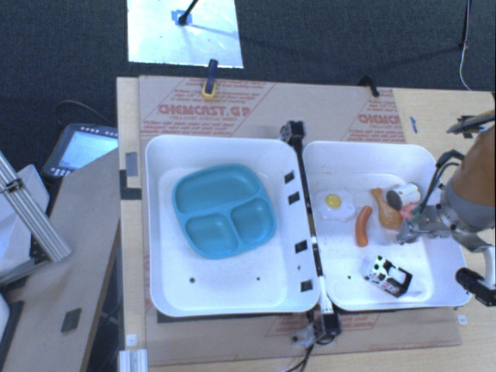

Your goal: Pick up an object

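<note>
**Gripper low in the right bin, close to the toy food**

The grey KUKA arm (473, 184) reaches in from the right and puts its two-finger gripper (409, 229) down inside the right shallow white bin (434, 157). The tip sits at the right end of a small cluster: an orange drumstick-shaped toy (384, 208), a silver cylindrical can lying on its side (401, 195) just above it, and a red-orange toy sausage (363, 225) a little to the left. A white fried-egg toy with a yellow yolk (335, 203) lies further left, and a black-and-white patterned block (387, 276) rests near the bin's front edge, apart from the rest. The left white bin (155, 208) holds a turquoise three-compartment plastic plate (225, 209).

The drumstick looks the likeliest target, since the gripper tip is just beside its lower right end, perhaps touching it. Whether the jaws are spread or pressed together cannot be made out; the tip is dark, small and blurred, and nothing can be seen between the fingers, so no grasp can be claimed.

To do the step well, the jaws would need to straddle one object only. The can and drumstick lie touching or nearly so, which risks a pinch on both or a nudge that rolls the can away. Closing across the drumstick's narrow width, with the tip low to the bin floor, seems the safer choice. A slow lift would then show whether the piece comes up.
</note>
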